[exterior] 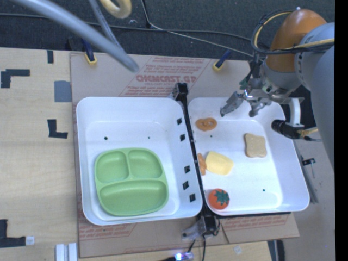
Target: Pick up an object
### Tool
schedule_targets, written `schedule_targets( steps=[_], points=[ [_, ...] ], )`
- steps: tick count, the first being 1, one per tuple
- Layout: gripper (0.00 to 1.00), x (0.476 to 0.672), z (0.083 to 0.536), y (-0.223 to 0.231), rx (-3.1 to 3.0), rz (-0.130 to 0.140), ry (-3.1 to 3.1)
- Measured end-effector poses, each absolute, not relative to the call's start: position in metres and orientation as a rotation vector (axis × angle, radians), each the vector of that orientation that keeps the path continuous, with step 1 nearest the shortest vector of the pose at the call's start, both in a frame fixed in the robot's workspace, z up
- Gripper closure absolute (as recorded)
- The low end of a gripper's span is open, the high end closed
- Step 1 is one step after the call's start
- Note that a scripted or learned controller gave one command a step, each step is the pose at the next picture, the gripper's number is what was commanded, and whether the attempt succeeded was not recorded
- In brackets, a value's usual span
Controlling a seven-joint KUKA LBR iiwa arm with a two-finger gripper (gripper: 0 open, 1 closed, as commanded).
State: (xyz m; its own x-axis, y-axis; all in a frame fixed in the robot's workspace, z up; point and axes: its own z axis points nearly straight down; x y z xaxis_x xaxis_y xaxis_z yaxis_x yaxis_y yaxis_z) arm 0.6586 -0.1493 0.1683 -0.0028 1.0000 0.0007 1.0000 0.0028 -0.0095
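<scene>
Seen from above: gripper (243, 106) spread open and holding nothing, hovering over the far end of the right bin (288, 192). Nearest below it, an orange disc (206, 124); farther off, toast slice (255, 145), yellow block (218, 163), tomato (219, 198). Likely risk: closing beside the flat disc and coming up empty.

Red "CHEMCAST GP" print on brown board (163, 78)
</scene>
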Motion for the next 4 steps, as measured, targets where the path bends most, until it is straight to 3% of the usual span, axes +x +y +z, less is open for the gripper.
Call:
schedule_targets(
  steps=[2,3,4],
  points=[
    [0.0,0.653,0.086,-0.147,-2.22,-0.001,-2.223],
    [1.0,0.656,0.097,-0.145,-2.221,-0.011,-2.23],
    [1.0,0.657,0.137,-0.143,-2.219,0.001,-2.223]
  ],
)
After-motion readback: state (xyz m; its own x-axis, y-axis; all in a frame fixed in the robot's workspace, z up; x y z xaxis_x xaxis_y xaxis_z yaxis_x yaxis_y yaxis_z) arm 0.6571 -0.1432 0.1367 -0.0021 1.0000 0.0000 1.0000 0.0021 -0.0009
